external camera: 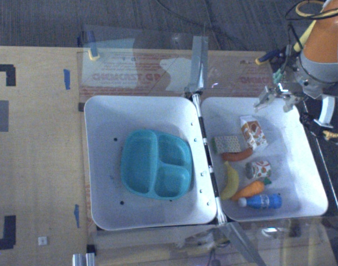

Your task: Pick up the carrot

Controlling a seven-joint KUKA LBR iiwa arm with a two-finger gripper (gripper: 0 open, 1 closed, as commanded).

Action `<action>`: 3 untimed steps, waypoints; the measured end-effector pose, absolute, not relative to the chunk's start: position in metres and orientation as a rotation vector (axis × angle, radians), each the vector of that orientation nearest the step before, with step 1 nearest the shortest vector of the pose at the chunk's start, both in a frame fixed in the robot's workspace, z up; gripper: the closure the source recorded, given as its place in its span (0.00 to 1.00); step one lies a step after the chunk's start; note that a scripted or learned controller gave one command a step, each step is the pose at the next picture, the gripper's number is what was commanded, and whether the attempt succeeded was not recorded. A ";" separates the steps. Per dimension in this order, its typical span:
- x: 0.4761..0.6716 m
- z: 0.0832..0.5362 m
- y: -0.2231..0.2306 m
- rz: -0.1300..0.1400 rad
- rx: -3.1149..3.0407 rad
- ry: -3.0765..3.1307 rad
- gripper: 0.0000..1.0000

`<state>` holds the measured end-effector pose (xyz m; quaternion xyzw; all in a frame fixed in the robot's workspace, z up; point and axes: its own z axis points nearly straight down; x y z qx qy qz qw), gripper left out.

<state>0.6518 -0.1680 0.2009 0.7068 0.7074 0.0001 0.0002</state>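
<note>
Carrot point(250, 190) lies in right bin point(310, 165), low centre, touching banana point(231, 180), blue bottle point(261, 201) just below. End effector point(277, 96) hovers at bin's upper edge, fingers apart, nothing held. Descent should be aligned across carrot's width, neighbours avoided.

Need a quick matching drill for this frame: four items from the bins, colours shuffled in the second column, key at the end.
Items:
1. carrot
2. banana
3. bottle
4. divided plate

Colours:
A. teal
B. orange
C. blue with a white cap
D. yellow

Pairs: 1-B, 2-D, 3-C, 4-A
</note>
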 end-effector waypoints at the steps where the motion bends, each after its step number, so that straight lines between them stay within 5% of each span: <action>1: 0.569 0.137 -0.166 0.001 2.199 2.243 0.00; 2: 0.540 0.145 -0.104 0.000 2.145 2.297 0.00; 3: 0.479 0.122 -0.110 0.000 2.236 2.208 0.00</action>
